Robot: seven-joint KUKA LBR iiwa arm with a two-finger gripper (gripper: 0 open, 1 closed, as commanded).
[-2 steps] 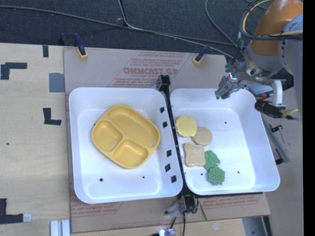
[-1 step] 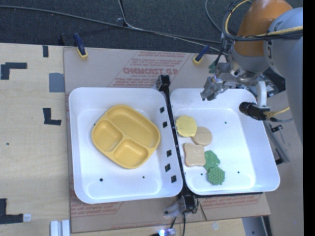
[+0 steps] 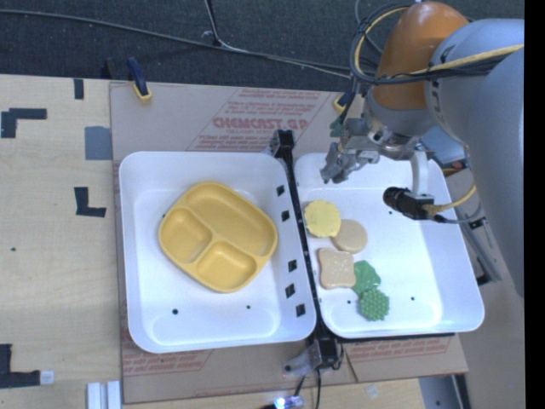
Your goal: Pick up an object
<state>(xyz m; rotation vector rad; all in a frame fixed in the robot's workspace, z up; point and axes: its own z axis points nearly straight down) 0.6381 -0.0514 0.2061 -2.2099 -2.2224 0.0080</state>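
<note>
I am watching my arm from far away. There are 2 white bins side by side. The left bin [image 3: 140, 228] has a yellow tray [image 3: 218, 235] in it, with 3 little sections. The right bin [image 3: 426, 271] has the toy food I want.

My gripper [image 3: 335, 170] hangs over the top left part of the right bin, just above the food pile. I cannot tell how it is set. It looks dark and small from here, and nothing seems to be in it.

The food sits near the left wall of the right bin. There is a round yellow piece [image 3: 323, 218] at the top. A tan round piece [image 3: 350, 236] touches it. Below is a tan toast shape [image 3: 336, 269]. Next to that are 2 green pieces [image 3: 370, 290], bumpy like broccoli.

I think these are light plastic toys. They look stiff, smooth and a bit slippery. They lie flat, so grabbing the top would be hard. I would go for the round yellow piece, since it is closest to the gripper. I would pinch it across its 2 outer edges. The pieces touch, so a bump could push the others away.
</note>
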